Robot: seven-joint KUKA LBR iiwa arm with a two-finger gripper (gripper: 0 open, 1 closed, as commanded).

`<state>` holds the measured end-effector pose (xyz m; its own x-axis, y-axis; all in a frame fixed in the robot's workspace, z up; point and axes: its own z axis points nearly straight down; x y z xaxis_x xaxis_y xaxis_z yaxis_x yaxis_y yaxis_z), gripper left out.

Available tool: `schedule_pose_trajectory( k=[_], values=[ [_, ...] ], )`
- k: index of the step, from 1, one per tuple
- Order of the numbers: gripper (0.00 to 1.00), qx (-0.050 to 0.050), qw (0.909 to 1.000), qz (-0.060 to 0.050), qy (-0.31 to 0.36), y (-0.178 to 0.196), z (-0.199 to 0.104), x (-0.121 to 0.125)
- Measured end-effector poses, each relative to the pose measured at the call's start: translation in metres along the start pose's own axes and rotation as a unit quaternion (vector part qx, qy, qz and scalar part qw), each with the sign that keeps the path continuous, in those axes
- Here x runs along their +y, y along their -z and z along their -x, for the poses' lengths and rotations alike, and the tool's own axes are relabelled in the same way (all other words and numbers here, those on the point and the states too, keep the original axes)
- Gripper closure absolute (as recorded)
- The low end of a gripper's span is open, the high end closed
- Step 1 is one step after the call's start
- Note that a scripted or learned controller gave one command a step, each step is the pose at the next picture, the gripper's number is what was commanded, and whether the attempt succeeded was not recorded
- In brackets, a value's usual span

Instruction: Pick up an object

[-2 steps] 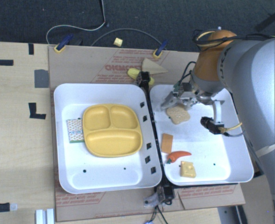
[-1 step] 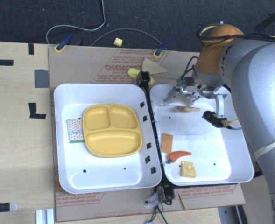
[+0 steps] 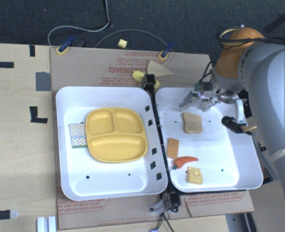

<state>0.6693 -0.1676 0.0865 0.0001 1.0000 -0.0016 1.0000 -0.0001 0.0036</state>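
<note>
While the grey arm with its orange band leans in over the right-hand shallow white bin (image 3: 229, 178), its pincer (image 3: 200, 100) hovers near that bin's far wall, and I cannot tell from here whether it is released or clenched; nothing shows in its grasp.

Just below the pincer, nearly under it, lies a tan, bread-like slab (image 3: 192, 123), the closest thing to take. Further below and a little to the left sits a flat orange rectangular piece (image 3: 172, 147), then a small red-orange pepper-shaped toy (image 3: 185, 162), and beyond that a pale yellow cheese-like wedge (image 3: 195, 176) near the bin's near wall.

To do this well, I would judge the tan slab the sensible target: it lies apart from the others with bare white floor on every side, so the pincer can come straight down over its middle and close across its narrower width without nudging anything. It looks soft and low, so a deep, centred descent matters more than force.

For room, the far wall lies close behind the pincer, and the black-clipped divider (image 3: 153, 129) between the bins stands well off to its left. Open floor stretches to the right of the slab. Across the divider, the left white bin (image 3: 65, 168) holds a yellow divided plastic plate (image 3: 117, 134) and a small patterned card (image 3: 77, 135), both well clear of this work.
</note>
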Motion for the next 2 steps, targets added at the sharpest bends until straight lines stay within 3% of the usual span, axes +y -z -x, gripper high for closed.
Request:
schedule_pose_trajectory(
  k=[1,2],
  values=[
    [0.00,0.000,1.0000,0.000,0.001,0.0009,-0.0419,-0.0573],
    [1.00,-0.001,1.0000,0.000,0.000,0.0105,-0.0402,-0.0555]
  ],
)
